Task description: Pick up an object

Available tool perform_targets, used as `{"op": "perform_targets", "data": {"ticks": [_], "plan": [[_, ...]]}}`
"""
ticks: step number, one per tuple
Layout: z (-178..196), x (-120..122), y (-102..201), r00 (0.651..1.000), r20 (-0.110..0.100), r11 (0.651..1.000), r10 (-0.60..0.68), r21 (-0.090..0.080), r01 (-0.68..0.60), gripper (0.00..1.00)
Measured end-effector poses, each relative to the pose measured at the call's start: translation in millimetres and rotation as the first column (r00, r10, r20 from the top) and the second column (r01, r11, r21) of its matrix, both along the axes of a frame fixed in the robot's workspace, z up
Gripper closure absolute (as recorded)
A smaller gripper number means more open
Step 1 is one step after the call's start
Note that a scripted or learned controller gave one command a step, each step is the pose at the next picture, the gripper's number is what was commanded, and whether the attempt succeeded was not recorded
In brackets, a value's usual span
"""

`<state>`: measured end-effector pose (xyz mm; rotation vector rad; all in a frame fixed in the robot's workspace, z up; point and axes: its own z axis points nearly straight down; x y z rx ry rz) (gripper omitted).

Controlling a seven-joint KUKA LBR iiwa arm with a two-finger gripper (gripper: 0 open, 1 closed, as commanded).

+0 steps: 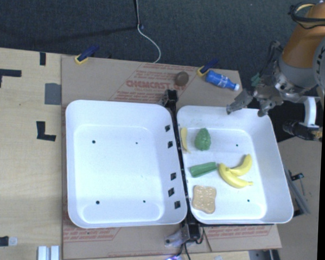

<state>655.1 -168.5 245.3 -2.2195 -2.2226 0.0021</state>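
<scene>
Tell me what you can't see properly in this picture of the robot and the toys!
- Claw: small and dark against the bench in the camera view; its fingers blur together.
- Arm: its upper part is cut off by the top right edge.
- Thin yellow piece: pressed against the right bin's left wall, too small to name.
- Brown round thing: too small and blurry to identify.

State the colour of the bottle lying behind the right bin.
Blue bottle with a white band, seen in the camera view.
</scene>
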Motion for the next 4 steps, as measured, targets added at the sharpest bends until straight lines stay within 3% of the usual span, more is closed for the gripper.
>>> {"op": "perform_targets", "data": {"ticks": [1,2,3,4], "plan": [[213.1,14.6,94.9,1.000,0.019,1.000,0.009,0.000,-0.009,0.00],[211.9,13.7,89.8,1.000,0.001,1.000,0.001,-0.003,-0.001,1.00],[278.3,-67.0,100.7,1.000,0.007,1.000,0.001,0.001,-0.001,1.00],[248.9,-155.4,140.1,1.000,-0.003,1.000,0.003,0.002,-0.003,1.00]]}}
